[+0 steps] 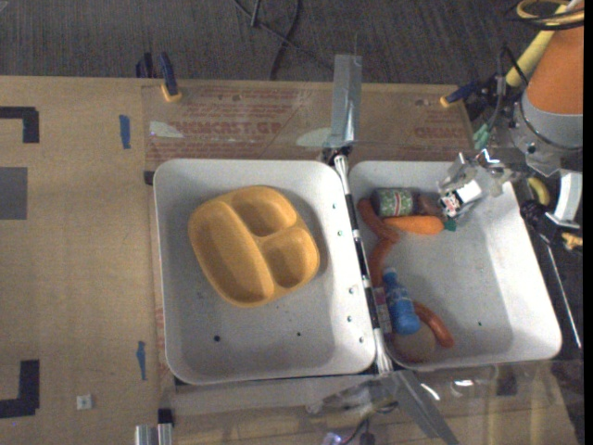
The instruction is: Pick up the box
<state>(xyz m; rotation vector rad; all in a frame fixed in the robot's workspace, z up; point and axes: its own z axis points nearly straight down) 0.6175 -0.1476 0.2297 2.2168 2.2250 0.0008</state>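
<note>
We are hovering our metal gripper (460, 193), finger state unclear, just beside the smooth orange carrot (414, 225).

Light fell evenly from overhead and the scene was moderately bright. The two white bins (176, 341) looked washed out, nearly glaring at their rims. Shadows were soft and short (the yellow divided plate (255, 244) cast a faint one). The picture was slightly soft throughout, and the dark floor (111, 17) looked grainy.
</note>
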